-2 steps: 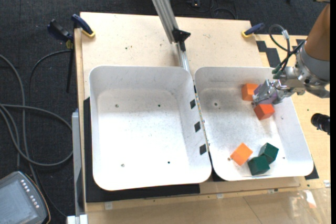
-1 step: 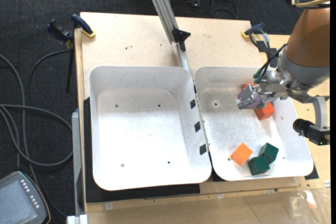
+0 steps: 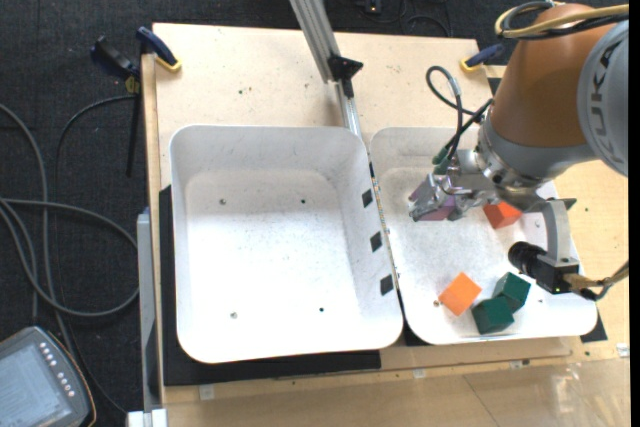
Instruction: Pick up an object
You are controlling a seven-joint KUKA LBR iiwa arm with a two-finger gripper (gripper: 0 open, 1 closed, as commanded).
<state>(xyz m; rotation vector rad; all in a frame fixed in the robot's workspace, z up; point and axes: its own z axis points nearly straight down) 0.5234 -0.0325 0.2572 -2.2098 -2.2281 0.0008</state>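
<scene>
Gripper (image 3: 432,205) hangs low over the right bin (image 3: 420,315), right of centre in the frame, but whether it grips anything I cannot tell; something purplish (image 3: 452,207) shows just beside it. An orange block (image 3: 460,294) lies near the bin's lower edge, two dark green blocks (image 3: 502,303) touching just to its right. A red-orange block (image 3: 502,213) peeks out under the wrist. The left bin (image 3: 190,215) sits alongside.
</scene>
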